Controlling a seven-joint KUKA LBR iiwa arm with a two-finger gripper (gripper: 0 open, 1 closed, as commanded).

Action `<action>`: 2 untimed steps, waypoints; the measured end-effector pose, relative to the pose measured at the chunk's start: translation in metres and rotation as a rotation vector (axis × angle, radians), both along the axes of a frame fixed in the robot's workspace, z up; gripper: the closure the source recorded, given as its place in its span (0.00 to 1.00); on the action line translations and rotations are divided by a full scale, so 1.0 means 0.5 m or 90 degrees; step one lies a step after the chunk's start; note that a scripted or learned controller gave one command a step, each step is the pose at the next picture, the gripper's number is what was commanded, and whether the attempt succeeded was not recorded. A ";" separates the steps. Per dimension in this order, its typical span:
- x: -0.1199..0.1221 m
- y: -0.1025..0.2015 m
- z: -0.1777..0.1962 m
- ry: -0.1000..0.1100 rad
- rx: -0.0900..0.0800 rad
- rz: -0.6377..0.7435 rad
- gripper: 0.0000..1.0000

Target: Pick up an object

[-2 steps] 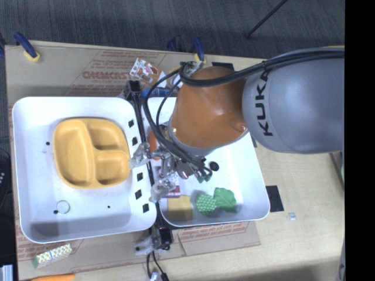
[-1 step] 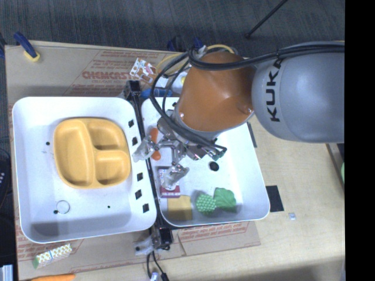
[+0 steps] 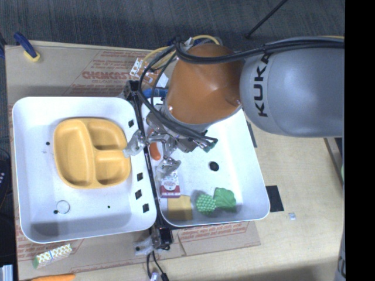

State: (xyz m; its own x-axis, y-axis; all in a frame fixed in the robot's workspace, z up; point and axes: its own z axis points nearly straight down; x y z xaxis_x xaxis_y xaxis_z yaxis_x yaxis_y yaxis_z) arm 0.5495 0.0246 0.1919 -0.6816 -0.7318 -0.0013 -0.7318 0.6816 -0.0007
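The gripper [image 3: 166,157] hung low in the right bin [image 3: 249,163], fingers apart and clamped on nothing. Just below them lay a small red-and-white item [image 3: 170,185], so the grasp looked unfinished. Next, I judged, it needed lowering and closing.

Bench [image 3: 299,239], cardboard sheet [image 3: 88,69], two white bins [image 3: 23,157]

I count two white bins: the left bin [image 3: 23,157] and the right bin [image 3: 249,174], side by side. In the left one I see one yellow divided tray [image 3: 91,151]. In the right one I make out one tan block [image 3: 180,207], one green textured object [image 3: 215,201], one small red-and-white item [image 3: 169,185] and one orange piece [image 3: 154,151], with one arm [image 3: 293,92] over the bench.
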 end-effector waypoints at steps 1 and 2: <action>-0.001 -0.043 0.000 0.000 0.000 0.245 0.00; 0.018 -0.096 0.000 0.001 0.000 0.626 0.00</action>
State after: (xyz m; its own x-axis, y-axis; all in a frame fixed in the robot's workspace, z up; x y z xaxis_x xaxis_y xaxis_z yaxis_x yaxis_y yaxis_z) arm 0.5586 -0.0233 0.1918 0.2317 -0.9728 -0.0006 -0.9728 -0.2317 0.0014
